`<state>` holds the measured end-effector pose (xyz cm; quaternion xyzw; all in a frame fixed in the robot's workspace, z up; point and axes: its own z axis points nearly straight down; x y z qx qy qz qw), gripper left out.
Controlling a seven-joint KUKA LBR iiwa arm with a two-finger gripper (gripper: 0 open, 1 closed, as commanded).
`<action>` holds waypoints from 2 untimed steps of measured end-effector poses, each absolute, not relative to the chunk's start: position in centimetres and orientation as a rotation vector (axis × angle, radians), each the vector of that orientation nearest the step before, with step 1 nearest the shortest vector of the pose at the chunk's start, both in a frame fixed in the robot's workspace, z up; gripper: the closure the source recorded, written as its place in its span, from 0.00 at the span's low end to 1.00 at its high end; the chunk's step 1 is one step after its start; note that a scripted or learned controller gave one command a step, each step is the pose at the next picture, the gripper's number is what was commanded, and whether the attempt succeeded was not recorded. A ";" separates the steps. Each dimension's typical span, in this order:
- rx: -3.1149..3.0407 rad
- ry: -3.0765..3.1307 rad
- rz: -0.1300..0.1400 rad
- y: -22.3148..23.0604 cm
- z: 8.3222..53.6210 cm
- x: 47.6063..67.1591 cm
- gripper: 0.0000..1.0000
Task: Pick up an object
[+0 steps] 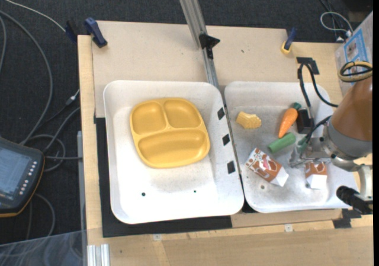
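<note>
On the table (148,45), two shallow white bins sit side by side, their inner rims touching along the middle. At nine o'clock, the left bin (118,188) carries a yellow divided plate (170,132) toward its upper half, leaving bare floor along the lower edge. At three o'clock, the right bin (260,199) holds the small things: a red and white carton (266,167) near its centre, a green cylinder (281,143) just above it, an orange carrot (288,120) at twelve o'clock of that, a yellow chunk (249,120) toward the left rim, and a second small carton (316,175) near the right rim. The claw (303,153) hangs low between green cylinder and small carton; whether it is released or clenched I cannot tell.
</note>
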<state>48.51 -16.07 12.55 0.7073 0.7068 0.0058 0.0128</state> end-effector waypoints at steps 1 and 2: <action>2.216 2.219 0.005 -16.3 18.5 47.9 1.00; 2.214 2.217 0.006 -16.8 24.8 47.8 1.00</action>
